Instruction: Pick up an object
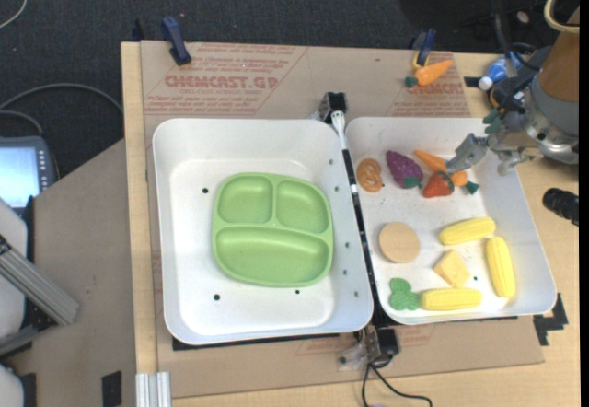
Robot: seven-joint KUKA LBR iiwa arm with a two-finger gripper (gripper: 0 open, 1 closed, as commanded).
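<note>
Beneath the spread, empty-fingered gripper (486, 154), a small red strawberry (438, 184) with green leafy cap.

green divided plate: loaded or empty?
Empty. The green divided plate sits flat in the left bin, with all three compartments bare; the toy food lies in the right bin.

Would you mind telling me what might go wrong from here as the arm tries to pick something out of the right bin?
1. The gripper sits over a tight cluster: the red strawberry, the orange carrot and the purple grapes lie close together, so it may nudge or catch the wrong piece.
2. This cluster lies near the right bin's far wall, so a pushed item could jam against it.
</note>
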